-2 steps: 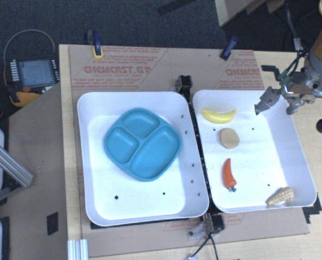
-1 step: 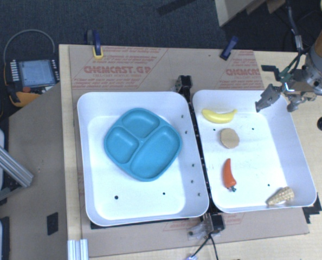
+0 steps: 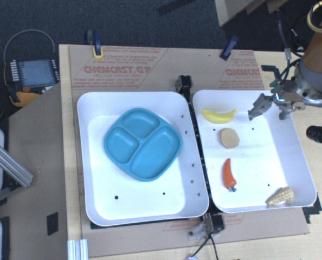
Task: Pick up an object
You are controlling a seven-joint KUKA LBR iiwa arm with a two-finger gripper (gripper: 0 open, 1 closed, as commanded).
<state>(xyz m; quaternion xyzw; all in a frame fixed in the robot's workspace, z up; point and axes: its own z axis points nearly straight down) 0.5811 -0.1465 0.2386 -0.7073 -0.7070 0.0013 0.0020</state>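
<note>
**Gripper open above the right bin, nothing in its grasp**

Gripper (image 3: pixel 271 109) hangs over the far right part of the right bin (image 3: pixel 296 145), its two fingers spread apart with nothing between them. The grey arm (image 3: pixel 315 69) reaches in from the right edge. Just to the gripper's left lies a yellow banana (image 3: pixel 219 115), near the bin's far wall. A round tan cookie-like piece (image 3: pixel 230 138) sits just below the banana, and a red-orange pepper (image 3: pixel 229 174) lies nearer the front. A pale corn cob (image 3: pixel 280 197) rests in the front right corner. The left bin (image 3: pixel 96 199) holds a blue divided plate (image 3: pixel 143 144), lying slightly askew near its centre.
</note>
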